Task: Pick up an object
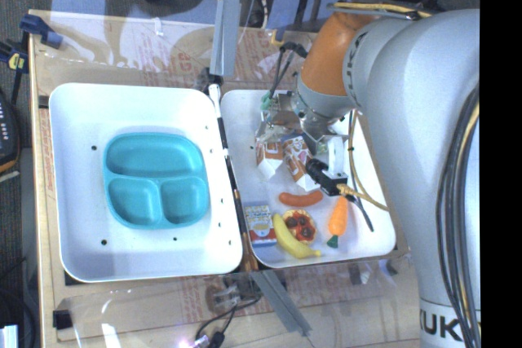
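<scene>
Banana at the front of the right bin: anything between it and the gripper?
Yes. The gripper sits toward the back of the right bin, among the small cartons. The hot dog and the round toy lie between it and the banana. From above, nothing covers the banana.

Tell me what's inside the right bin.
Right bin holds a banana, carrot, sausage, small carton and milk carton; the arm covers its far right side.
</scene>
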Action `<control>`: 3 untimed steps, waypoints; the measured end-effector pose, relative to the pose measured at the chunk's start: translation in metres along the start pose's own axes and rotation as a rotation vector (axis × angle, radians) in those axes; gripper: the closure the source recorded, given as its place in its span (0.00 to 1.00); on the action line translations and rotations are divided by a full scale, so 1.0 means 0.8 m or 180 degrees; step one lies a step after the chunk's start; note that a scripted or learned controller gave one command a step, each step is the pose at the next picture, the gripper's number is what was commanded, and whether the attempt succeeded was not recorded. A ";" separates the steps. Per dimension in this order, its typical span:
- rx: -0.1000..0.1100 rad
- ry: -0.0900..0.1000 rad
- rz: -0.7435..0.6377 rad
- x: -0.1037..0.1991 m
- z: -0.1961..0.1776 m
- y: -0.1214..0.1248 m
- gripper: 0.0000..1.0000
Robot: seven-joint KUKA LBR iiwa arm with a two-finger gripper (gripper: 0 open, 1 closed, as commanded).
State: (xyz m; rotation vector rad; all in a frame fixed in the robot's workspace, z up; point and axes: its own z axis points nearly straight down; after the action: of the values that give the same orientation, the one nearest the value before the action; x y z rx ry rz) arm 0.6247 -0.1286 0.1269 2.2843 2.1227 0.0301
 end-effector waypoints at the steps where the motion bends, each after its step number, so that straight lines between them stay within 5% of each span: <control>1: 0.0100 0.0013 -0.0509 -0.038 -0.127 -0.044 1.00; 2: 0.0102 0.0013 -0.0509 -0.038 -0.126 -0.044 0.00; 3: 0.0004 -0.0011 -0.0919 -0.044 0.012 -0.014 0.00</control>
State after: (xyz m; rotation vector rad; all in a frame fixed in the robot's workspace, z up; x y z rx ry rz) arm 0.6109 -0.1631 0.1170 1.9529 2.4260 0.0192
